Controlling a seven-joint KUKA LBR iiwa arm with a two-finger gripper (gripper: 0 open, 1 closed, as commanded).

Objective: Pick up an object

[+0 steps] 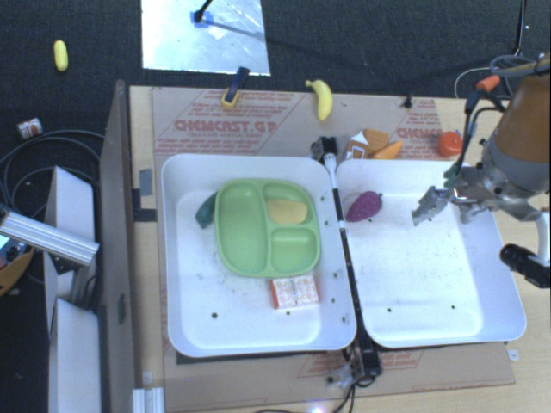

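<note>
A purple grape-like object (364,205) lies in the right bin (430,317) near its upper left corner. My gripper (428,206) hangs over the right bin's upper right part, a short way right of the purple object, with nothing seen between its fingers. In the left bin (194,317) a green divided plate (267,228) holds a yellow piece (287,211). A dark green object (205,208) lies at the plate's left edge. A red and white packet (294,292) sits just below the plate.
On the bench behind the bins lie a yellow banana (323,99), an orange and white item (373,144), an orange-red ball (449,143) and a yellow-blue clamp (233,90). A black divider clip (328,151) joins the bins.
</note>
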